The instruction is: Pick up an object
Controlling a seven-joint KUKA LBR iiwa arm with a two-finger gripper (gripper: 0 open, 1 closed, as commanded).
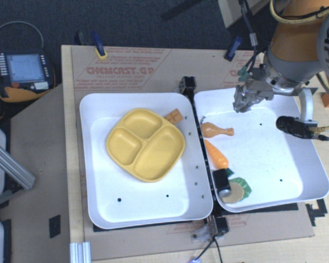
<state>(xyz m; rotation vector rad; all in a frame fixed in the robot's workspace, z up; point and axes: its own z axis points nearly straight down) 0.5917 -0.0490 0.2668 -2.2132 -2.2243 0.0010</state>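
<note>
The jaws (244, 104) hang above the right bin's (296, 169) far end — clenched or released, I cannot tell; the nearest object, a toy drumstick (216, 129), lies just beside them by the divider — descend squarely over its thicker end.

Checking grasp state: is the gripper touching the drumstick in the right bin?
Apart. The camera view shows the gripper up near the bin's far edge, with bare white floor between it and the drumstick.
</note>
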